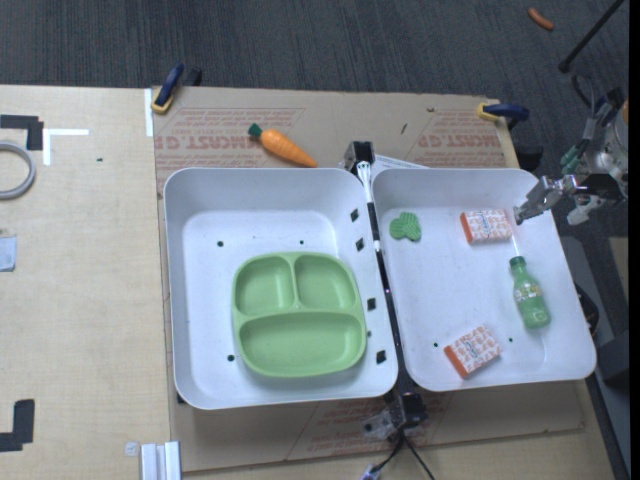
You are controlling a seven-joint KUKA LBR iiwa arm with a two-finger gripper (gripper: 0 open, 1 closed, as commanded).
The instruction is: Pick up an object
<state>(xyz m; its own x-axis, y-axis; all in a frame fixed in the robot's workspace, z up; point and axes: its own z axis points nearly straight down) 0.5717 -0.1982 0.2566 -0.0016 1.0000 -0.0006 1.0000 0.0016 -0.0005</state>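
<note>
Desk (80, 298) with two white bins; gripper (530, 206) at the right bin's (440, 298) far rim.
Finger state: cannot tell. The green bottle (528, 294) looks light, rigid, slippery: grasp its body crosswise.

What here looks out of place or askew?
A toy carrot lies on the cardboard behind the left bin, outside both bins. In the right bin, the green bottle lies on its side rather than upright.

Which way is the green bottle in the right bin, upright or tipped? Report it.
Tipped. The green bottle lies on its side on the right bin floor, its full length showing, cap end toward the far wall.
</note>
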